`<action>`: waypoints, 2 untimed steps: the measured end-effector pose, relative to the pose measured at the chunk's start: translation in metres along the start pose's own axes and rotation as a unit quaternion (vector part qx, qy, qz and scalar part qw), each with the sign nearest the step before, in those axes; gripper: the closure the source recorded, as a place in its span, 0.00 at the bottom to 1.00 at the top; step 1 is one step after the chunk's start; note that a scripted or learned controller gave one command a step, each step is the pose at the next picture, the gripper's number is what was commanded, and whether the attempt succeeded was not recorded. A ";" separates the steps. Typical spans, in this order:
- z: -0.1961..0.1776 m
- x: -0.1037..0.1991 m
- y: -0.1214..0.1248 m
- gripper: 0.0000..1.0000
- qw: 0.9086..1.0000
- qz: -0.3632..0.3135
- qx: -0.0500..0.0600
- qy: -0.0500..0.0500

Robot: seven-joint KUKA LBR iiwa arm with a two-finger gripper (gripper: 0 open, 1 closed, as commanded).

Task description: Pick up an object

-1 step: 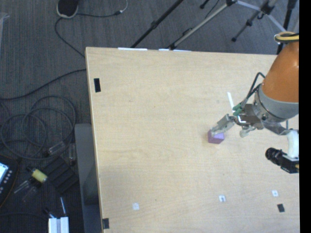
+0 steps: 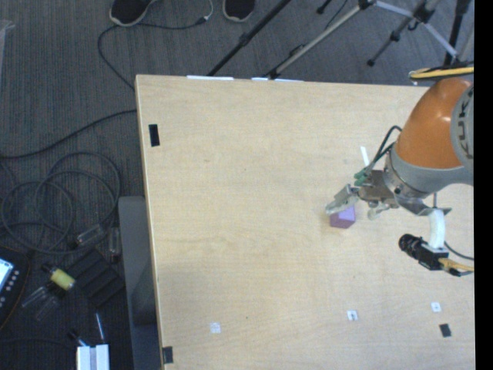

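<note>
- Reaching in from the right side of the camera view, the grey arm [image 2: 431,172] with its orange band [image 2: 435,126] bends down over a pale wooden surface [image 2: 254,230].
- The claw [image 2: 356,204] sits at the end of the arm, low over the wood, right of centre.
- Its fingers [image 2: 339,203] look spread, one pale finger pointing left and down toward the block, another short one [image 2: 375,211] behind it to the right; nothing is seen pinched between them.
- A small purple block [image 2: 343,218] lies on the surface just below and left of the claw, right by the tip of the left finger; whether they touch cannot be told.
- A thin white stick-like part [image 2: 364,156] stands up just above the claw, beside dark cables [image 2: 385,146] running along the wrist.
- A black cylindrical piece [image 2: 420,250] with a white fitting [image 2: 437,230] and an orange-yellow lead [image 2: 459,267] hangs lower right of the claw.
- A few small markers lie on the wood: a black one [image 2: 154,135] near the upper left corner, pale ones [image 2: 352,315] along the lower part, another black one [image 2: 444,330] at lower right.
- Left of the surface, on dark carpet [image 2: 62,68], black cables [image 2: 54,206] coil in loops, with dark gear [image 2: 88,272] and a yellow piece [image 2: 62,279] beneath them.
- At the top, two black shoes [image 2: 131,8] and tripod legs [image 2: 370,6] are in view.
</note>
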State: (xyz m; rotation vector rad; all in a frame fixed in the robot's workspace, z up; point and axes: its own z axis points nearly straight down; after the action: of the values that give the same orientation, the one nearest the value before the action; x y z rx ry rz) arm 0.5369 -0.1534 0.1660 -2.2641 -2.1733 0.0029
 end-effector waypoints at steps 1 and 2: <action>0.073 -0.002 0.041 0.00 1.000 -0.012 -0.001 -0.001; 0.083 0.032 0.030 0.00 0.999 -0.041 0.000 0.000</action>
State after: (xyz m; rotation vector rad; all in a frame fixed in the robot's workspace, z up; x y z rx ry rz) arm 0.5680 -0.1230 0.0827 -2.1733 -2.2654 0.0033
